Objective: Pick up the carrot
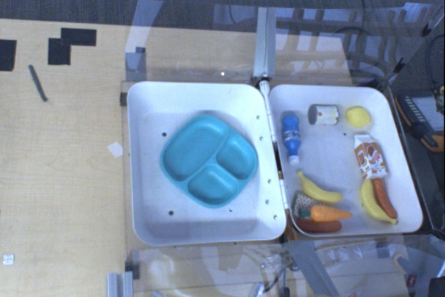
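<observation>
Left bin was smooth white plastic with rounded corners; a glossy blue tray with three compartments sat tilted in it. Right bin had a blue bottle by its left wall, a small can on its side, a round lemon; the carrot, tapered and orange, lay at the front edge between a curved banana and a red sausage; a printed packet and another banana further right. Couldn't see the gripper, so no idea on its fingers.

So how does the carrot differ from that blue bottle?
The carrot is orange and tapered; the bottle is blue with a white cap. The carrot lies crosswise by the bin's near edge, touching other food; the bottle lies lengthwise by the dividing wall, apart. Both lie flat in the right bin.
</observation>
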### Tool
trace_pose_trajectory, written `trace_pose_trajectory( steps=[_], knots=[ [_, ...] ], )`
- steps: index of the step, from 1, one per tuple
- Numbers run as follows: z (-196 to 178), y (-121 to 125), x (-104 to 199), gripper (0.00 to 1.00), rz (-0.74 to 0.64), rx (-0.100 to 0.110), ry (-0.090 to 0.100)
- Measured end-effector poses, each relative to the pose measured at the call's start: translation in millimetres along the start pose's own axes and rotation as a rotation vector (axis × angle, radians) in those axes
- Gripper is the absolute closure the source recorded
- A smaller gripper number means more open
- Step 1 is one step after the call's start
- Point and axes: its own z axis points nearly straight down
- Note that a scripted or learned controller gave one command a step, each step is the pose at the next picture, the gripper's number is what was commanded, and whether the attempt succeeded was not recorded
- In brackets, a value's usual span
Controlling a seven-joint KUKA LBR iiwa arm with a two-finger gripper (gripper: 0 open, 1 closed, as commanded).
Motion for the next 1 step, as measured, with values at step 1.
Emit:
trace_pose_trajectory(
  steps=[1],
  knots=[
    [107.5, 1.4, 2.3, 1.0, 0.006, 0.0, 0.001]
  ],
)
